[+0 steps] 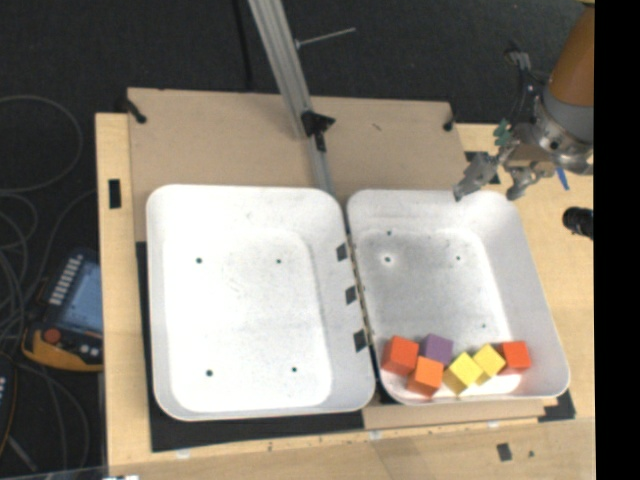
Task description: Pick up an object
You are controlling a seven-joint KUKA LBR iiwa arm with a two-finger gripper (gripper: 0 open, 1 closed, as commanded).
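Note:
Several small blocks lie bunched along the near edge of the right bin (500, 230): an orange one (402, 353), a purple one (438, 347), a second orange one (428, 373), two yellow ones (464, 370) (489, 360) and a red-orange one (515, 354). My gripper (494, 180) hangs over the far right corner of that bin, well away from the blocks. Its two fingers stand apart, open, with nothing between them.
The left bin (245, 298) sits beside the right one, joined by dark clips at the middle. A slanted metal pole (285, 63) rises behind the bins. Cables and a handheld pendant (70, 313) lie off the bench's left side.

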